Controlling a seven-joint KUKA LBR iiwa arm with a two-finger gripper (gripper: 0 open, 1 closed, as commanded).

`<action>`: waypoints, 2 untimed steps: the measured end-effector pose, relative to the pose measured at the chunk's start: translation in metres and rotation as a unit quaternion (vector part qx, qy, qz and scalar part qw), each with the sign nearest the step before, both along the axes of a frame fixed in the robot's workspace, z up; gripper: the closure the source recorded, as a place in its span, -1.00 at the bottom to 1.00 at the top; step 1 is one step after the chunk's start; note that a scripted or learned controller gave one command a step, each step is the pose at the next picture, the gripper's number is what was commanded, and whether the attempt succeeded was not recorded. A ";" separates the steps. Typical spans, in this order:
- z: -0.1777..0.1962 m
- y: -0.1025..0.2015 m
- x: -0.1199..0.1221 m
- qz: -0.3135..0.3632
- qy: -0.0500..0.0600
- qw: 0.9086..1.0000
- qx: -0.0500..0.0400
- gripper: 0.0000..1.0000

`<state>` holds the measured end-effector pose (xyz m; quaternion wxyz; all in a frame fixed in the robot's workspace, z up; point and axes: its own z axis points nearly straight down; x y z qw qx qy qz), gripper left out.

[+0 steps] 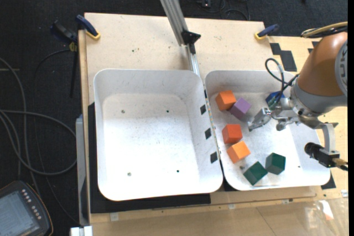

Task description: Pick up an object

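Here, seen from above at a slant, the arm [323, 72] reaches in from the right over the right bin [310, 177], its gripper [269, 119] hanging low in the middle of that bin. The metal fingers [256, 121] look spread, with bare white floor between them; nothing is held and they seem to touch no block, though their height over the floor cannot be read.

Six small blocks lie scattered in this bin. An orange cube [225, 100] sits near the far wall, touching a purple cube [240, 109] just beside it. A red-orange cube [232, 133] lies nearer the dividing wall, with a lighter orange cube [239, 151] just below it. Two green cubes [255, 172] [275, 163] rest close together near the front rim. The purple cube is nearest the fingers, just to their left. The left bin [149, 77] bears only specks.

Judged by their look, the blocks are light, rigid and smooth-faced, probably wood or foam, unlikely to break but apt to skid or twist if pinched on a corner. The sound hold would be across two flat, opposite faces. The pairs that touch leave little room for a finger between them; the outer green cube, with open floor on most sides, looks the easier pick.
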<state>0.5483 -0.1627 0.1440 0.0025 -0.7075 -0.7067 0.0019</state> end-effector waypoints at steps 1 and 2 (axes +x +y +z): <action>-0.051 0.000 0.000 0.000 -0.003 1.000 -0.001 -1.00; -0.039 0.000 0.001 0.000 -0.004 1.000 -0.001 1.00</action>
